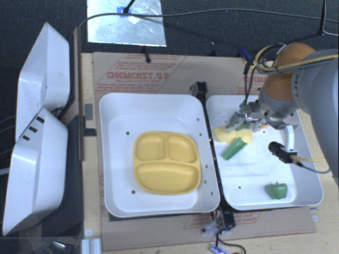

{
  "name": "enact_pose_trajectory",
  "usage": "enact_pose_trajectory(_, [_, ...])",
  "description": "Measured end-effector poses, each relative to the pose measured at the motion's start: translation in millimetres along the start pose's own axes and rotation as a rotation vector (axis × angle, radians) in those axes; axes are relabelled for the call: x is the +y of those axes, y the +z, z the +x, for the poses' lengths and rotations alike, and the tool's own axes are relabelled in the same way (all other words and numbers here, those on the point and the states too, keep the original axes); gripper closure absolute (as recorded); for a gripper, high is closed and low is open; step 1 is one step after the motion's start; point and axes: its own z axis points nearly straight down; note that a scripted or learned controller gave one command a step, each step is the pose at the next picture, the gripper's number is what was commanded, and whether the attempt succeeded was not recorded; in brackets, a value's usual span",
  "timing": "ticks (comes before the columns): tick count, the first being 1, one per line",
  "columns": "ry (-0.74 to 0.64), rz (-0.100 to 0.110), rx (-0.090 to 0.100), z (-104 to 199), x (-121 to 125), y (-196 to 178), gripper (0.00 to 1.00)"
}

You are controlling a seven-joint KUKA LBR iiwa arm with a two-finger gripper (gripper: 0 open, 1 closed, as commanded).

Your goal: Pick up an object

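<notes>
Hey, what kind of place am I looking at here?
Probably a robot lab's grasping test bench: an arm reaching over two white bins, toy food such as a green pepper, and loose cables.

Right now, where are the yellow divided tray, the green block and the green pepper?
yellow divided tray (167, 162), camera view, middle ridge of the tray.
green block (233, 148), camera view, middle of its top face.
green pepper (277, 191), camera view, its body.

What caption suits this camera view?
Gripper over a pale yellow item and green stick; yellow divided plate in left bin.
</notes>
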Motion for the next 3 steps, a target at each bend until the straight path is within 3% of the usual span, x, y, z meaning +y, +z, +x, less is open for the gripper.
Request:
enact_pose_trajectory(1, [0.0, -0.003, -0.001, 0, 1, -12, 1.0])
enact_pose_trajectory(3, [0.0, -0.003, -0.001, -8, 2, -137, 1.0])
